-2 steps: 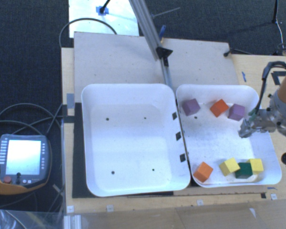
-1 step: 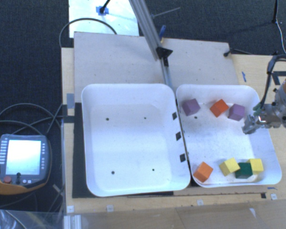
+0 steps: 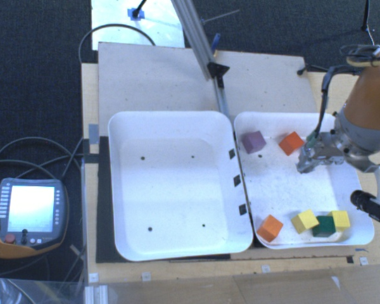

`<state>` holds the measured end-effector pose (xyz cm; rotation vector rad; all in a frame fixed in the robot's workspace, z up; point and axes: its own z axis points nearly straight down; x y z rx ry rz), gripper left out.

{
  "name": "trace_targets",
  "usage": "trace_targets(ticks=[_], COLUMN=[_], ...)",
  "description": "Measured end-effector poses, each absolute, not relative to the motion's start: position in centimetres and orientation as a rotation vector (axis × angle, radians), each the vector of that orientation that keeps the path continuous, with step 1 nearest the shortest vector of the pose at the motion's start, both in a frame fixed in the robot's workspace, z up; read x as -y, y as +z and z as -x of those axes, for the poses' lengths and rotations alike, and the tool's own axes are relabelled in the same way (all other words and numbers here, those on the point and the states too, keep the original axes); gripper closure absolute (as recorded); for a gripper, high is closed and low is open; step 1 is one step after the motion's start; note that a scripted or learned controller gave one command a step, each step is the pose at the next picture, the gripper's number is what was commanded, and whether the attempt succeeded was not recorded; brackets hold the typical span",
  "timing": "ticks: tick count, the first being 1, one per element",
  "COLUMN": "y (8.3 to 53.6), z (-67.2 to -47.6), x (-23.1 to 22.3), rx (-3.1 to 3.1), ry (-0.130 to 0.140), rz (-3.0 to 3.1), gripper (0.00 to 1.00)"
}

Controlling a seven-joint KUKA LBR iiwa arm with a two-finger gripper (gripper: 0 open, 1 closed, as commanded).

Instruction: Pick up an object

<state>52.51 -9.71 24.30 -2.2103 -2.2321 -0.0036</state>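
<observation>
No legible text, label, brand or number anywhere on bench, bins or blocks.

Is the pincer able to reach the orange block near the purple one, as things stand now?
Probably yes. The pincer hangs just beside the orange block in the right bin. The purple block lies apart from it, so nothing seems to block the way.

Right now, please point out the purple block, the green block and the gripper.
purple block (image 3: 253, 141): camera view, its top face.
green block (image 3: 323, 226): camera view, its top face.
gripper (image 3: 306, 164): camera view, its tip.
</observation>
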Motion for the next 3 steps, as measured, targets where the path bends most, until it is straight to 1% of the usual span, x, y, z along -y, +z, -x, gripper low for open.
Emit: trace_targets(ticks=[2,3], y=[25.7,25.5], z=[-56.6,-58.0], x=[-0.7,-6.6], rx=[2.234,2.234], ry=[-0.007,-0.006], rz=[2.21,2.209], gripper=[1.0,1.0])
